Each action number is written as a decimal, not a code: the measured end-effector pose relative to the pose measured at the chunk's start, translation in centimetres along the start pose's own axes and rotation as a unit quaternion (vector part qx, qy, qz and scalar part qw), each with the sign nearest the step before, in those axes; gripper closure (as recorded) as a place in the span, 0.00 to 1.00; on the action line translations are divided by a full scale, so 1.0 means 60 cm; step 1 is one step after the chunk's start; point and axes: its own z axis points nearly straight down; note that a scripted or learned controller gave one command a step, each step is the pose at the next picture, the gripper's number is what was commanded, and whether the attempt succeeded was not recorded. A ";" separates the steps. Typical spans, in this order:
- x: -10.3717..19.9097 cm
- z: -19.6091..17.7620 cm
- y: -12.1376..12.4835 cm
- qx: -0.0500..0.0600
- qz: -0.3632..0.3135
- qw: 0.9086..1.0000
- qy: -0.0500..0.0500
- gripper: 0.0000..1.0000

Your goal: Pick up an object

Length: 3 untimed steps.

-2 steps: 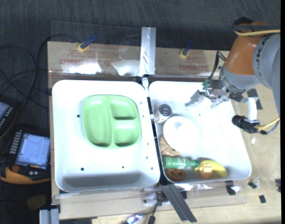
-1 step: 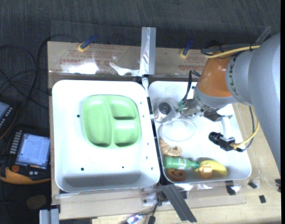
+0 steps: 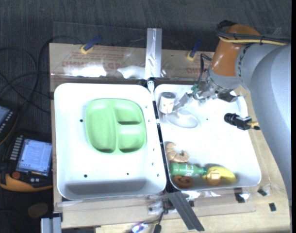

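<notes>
Two white bins sit side by side. In the right bin (image 3: 245, 144), a small white cup (image 3: 166, 102) lies near the far left corner; the gripper (image 3: 187, 100) hovers just beside it, seemingly lining up a grasp.

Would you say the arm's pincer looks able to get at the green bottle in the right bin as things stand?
Probably yes. The green bottle lies uncovered near the front of the right bin, open from above. The pincer hovers at the bin's back. The banana and pastry crowd the bottle, leaving tight side clearance.
</notes>
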 end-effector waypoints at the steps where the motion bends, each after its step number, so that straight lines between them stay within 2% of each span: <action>1: 0.015 -0.004 -0.034 -0.006 -0.154 0.988 -0.002 0.00; 2: 0.074 -0.004 -0.082 -0.005 -0.167 0.986 -0.002 0.00; 3: 0.098 -0.004 -0.198 -0.007 -0.202 0.979 -0.002 0.00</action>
